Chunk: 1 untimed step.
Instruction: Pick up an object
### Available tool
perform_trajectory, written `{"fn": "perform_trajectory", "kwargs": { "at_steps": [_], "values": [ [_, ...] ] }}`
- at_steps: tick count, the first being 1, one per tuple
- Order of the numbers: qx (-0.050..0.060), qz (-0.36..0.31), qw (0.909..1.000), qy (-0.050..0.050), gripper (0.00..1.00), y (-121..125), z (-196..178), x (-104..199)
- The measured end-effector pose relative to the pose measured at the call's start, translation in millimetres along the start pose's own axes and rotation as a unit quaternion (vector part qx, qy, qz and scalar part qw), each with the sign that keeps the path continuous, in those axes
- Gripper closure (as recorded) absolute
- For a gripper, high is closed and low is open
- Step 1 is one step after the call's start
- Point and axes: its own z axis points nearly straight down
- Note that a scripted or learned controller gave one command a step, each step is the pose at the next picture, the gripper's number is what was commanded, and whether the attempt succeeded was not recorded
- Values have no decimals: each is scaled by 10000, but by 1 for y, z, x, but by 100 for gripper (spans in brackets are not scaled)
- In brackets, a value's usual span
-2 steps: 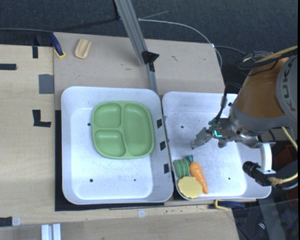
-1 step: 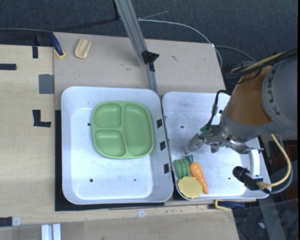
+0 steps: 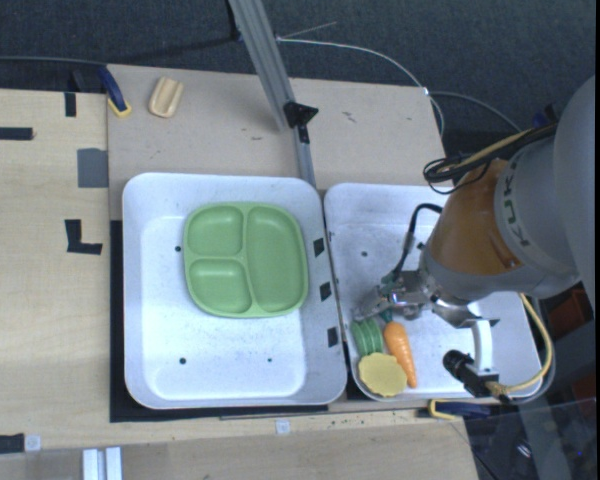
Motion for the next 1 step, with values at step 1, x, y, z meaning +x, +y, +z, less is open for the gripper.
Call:
{"fn": "perform_trajectory", "kwargs": {
  "at_steps": [1],
  "values": [
    [-3, 2, 10000, 6, 0, 0, 0, 0]
  ]
}}
